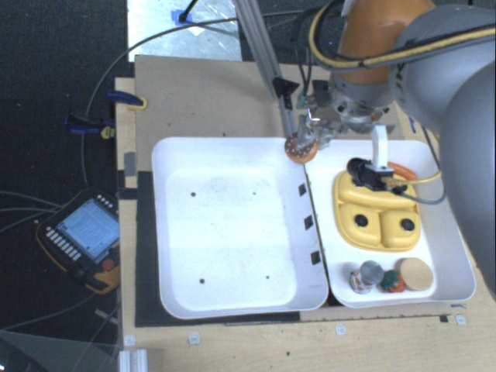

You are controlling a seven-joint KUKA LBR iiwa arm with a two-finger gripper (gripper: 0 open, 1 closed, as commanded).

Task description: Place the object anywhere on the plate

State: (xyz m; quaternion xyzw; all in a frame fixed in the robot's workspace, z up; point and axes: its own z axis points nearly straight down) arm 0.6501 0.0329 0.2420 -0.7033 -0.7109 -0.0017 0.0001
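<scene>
Camera view was looked down on two white bins, and the gripper (pixel 304 139) was seen poised over the dividing rim at the far edge, its fingers closed around a small brown ring-shaped object (pixel 300 151), seemingly a doughnut toy, carried clear of the bin floor. The yellow plate (pixel 378 217), a sectioned tray, was lain in the right bin (pixel 453 279) near the gripper, so the object was judged to be held in transit towards it. Small toys (pixel 387 276) were kept apart at the bin's near edge.
</scene>
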